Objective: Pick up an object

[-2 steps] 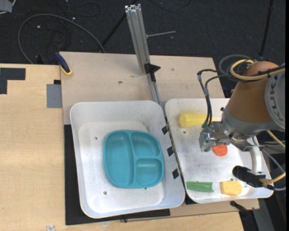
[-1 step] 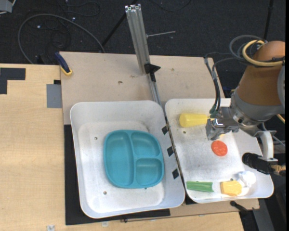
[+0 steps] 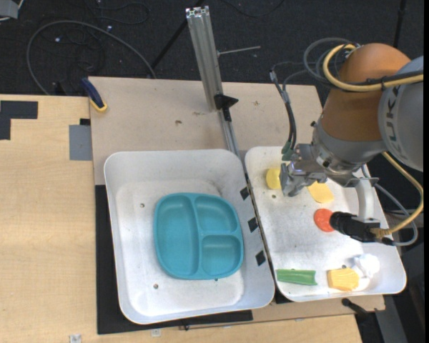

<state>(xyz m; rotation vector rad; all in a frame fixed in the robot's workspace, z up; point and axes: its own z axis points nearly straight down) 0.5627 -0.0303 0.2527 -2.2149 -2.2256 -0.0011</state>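
My gripper [image 3: 291, 185] hangs low over the back of the right bin [image 3: 300, 245]. Just left of it lies a small yellow piece [image 3: 272, 178], close to the fingers or touching them. Another yellow piece [image 3: 320, 192] lies just right of the gripper. Further right lies a red-orange round thing [image 3: 322, 219]. Near the bin's front lie a green stick [image 3: 296, 277], a yellow block [image 3: 342, 280] and a pale white thing [image 3: 365, 265]. Nothing shows between the fingers.
The left bin [image 3: 129, 263] holds a teal divided tray [image 3: 198, 235]. A metal post [image 3: 206, 56] rises behind the bins. The orange-banded arm [image 3: 361, 98] looms over the right bin's back right corner.
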